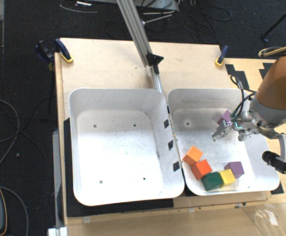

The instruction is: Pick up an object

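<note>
The desk (113,63) is a pale wooden board. Two shallow white bins sit side by side on it, the left bin (83,107) and the right bin (197,100), their inner rims touching. Clamps grip its far corners (64,52) (222,55).

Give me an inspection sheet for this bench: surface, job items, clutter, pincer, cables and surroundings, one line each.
Surface: wooden bench bearing two shallow white bins, the left bin and the right bin, side by side.
Job items: in the right bin's near part, clustered: orange block, red-orange block, green block, yellow block, purple block. A second purple piece sits by the pincer.
Clutter: nothing seen inside the bins.
Pincer: pincer over the right bin's far part; whether it holds anything cannot be told.
Cables: black cables on the floor, left.
Surroundings: blue-and-yellow clamps at the bench's far corners; metal pole slanting over the bench.
</note>
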You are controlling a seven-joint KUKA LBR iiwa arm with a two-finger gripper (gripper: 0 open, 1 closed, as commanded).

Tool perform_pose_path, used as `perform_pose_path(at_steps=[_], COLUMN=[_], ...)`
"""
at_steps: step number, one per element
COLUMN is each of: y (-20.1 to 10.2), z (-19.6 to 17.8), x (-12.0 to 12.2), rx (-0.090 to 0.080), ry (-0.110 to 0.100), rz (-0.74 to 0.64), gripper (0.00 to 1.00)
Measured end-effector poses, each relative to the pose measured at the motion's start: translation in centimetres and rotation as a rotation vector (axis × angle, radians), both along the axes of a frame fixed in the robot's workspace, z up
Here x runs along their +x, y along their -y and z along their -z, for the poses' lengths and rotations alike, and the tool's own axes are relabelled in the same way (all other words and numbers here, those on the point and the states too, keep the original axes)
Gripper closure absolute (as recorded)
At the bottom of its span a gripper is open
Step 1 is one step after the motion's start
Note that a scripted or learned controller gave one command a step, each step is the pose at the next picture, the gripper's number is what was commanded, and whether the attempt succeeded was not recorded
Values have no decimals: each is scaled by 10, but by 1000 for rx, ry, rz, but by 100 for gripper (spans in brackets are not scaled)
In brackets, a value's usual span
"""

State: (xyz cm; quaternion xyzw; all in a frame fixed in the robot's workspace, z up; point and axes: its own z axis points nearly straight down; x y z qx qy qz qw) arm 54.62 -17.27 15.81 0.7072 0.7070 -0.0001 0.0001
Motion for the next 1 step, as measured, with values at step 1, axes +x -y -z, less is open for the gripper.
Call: perform_pose_path(at_steps=[1], y=[28], z=[66], x=[66], rx=[-1], ry=[1], rz=[-3], gripper=[0])
